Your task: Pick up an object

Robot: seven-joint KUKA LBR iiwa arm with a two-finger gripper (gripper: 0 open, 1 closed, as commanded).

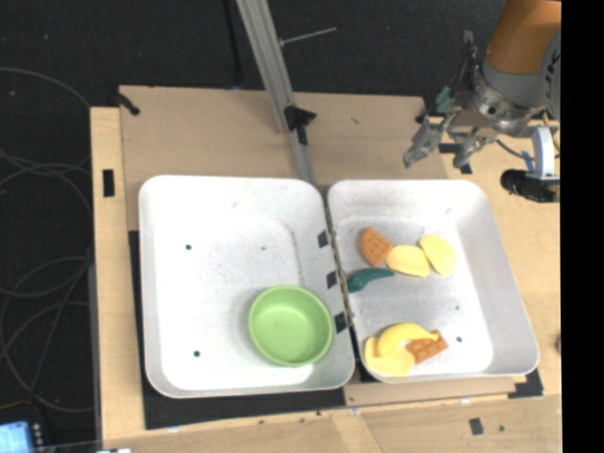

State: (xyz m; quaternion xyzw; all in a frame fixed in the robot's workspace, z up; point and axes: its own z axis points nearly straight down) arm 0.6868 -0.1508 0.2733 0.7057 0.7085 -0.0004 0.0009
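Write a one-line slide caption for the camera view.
KUKA arm's gripper hovers beyond the right bin of toy food; a green bowl sits in the left bin.

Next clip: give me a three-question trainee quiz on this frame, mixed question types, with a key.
1. True or false: the green bowl sits in the right bin.
2. Which item lies nearest the divider between the bins? A) teal piece B) orange waffle piece C) pale yellow pieces
3. Fill in: the gripper hangs above the bench, beyond the right bin's ____ rim.

Key: 1 false, it sits in the left bin; 2 A; 3 far.
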